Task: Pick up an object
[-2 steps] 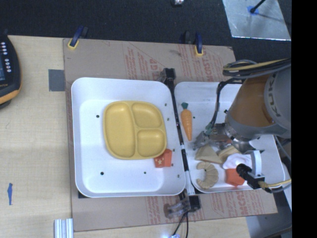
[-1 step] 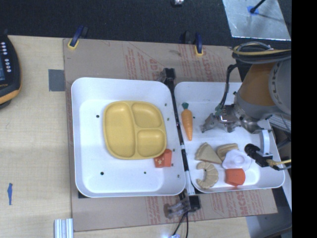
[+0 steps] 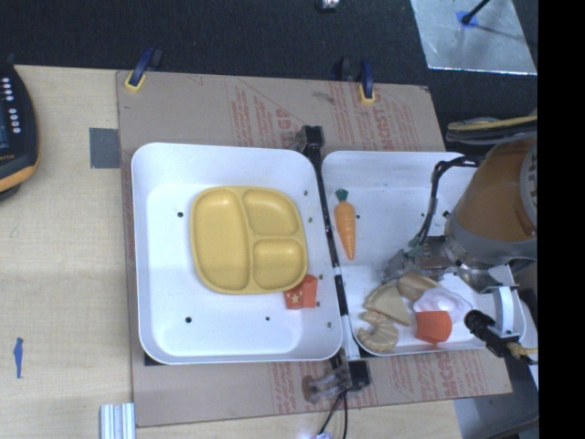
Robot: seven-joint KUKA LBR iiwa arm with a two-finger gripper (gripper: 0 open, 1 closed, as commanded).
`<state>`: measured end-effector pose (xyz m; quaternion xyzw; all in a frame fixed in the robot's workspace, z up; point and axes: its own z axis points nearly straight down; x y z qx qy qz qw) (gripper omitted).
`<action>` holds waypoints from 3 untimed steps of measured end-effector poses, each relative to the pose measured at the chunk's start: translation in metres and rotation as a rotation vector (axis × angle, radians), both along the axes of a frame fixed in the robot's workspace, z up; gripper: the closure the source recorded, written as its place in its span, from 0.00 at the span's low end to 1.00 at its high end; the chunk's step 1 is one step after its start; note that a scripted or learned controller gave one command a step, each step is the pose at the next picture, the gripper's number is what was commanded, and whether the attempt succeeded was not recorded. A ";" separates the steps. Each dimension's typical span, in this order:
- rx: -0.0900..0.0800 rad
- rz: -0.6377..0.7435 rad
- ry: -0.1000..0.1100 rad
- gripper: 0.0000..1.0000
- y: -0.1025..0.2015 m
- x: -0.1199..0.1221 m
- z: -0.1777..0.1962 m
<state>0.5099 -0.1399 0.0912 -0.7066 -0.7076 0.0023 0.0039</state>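
My gripper (image 3: 407,265) reaches down into the right bin (image 3: 384,176), low over a heap of objects at its near side. The heap holds several tan, bread-like pieces (image 3: 388,307), a white piece (image 3: 450,298) and an orange-red block (image 3: 433,326). The gripper's tip is at the upper left edge of the heap, close to a tan piece (image 3: 416,284). An orange carrot with a green top (image 3: 345,229) lies apart by the right bin's left wall. The arm's wrist (image 3: 494,210) hides the bin's right side.
The left bin (image 3: 160,245) holds a yellow divided plate (image 3: 247,239) and a small red block (image 3: 302,294) near the wall between the bins. A black and orange pendant (image 3: 14,131) lies at the bench's far left. Clamps hold the cardboard sheet under the bins.
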 end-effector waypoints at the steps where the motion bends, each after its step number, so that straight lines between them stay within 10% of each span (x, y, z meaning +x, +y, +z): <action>1: -0.003 0.002 -0.005 1.00 -0.001 0.003 0.011; 2: 0.000 0.006 -0.009 1.00 0.057 -0.035 0.104; 3: -0.002 0.002 -0.006 0.00 0.054 -0.034 0.100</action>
